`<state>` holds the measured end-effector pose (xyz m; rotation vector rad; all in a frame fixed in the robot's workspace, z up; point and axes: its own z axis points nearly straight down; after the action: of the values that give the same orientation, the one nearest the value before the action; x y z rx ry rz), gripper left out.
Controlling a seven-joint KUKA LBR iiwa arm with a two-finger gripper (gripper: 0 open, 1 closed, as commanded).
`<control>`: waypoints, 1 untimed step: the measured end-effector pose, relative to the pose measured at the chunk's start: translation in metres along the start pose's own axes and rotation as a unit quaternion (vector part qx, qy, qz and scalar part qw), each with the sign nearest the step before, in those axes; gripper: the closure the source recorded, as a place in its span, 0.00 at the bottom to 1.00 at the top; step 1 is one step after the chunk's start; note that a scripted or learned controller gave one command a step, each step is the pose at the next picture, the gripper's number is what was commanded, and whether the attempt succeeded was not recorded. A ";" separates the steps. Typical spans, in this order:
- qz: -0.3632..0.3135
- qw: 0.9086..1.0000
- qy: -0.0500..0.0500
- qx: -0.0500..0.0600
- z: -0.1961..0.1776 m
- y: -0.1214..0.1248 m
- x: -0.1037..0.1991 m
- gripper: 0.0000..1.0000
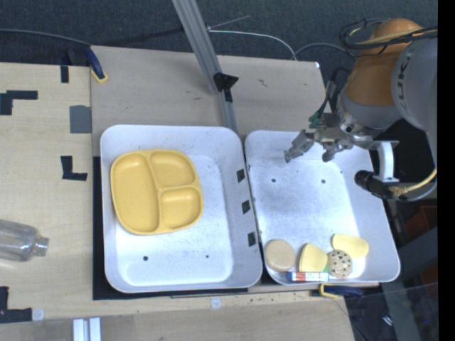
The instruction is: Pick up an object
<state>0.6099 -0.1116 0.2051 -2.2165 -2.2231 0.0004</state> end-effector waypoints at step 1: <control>-0.001 1.000 0.001 0.000 -0.010 0.000 0.002 1.00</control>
<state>0.6102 -0.1101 0.2149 -2.2129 -2.2244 -0.0015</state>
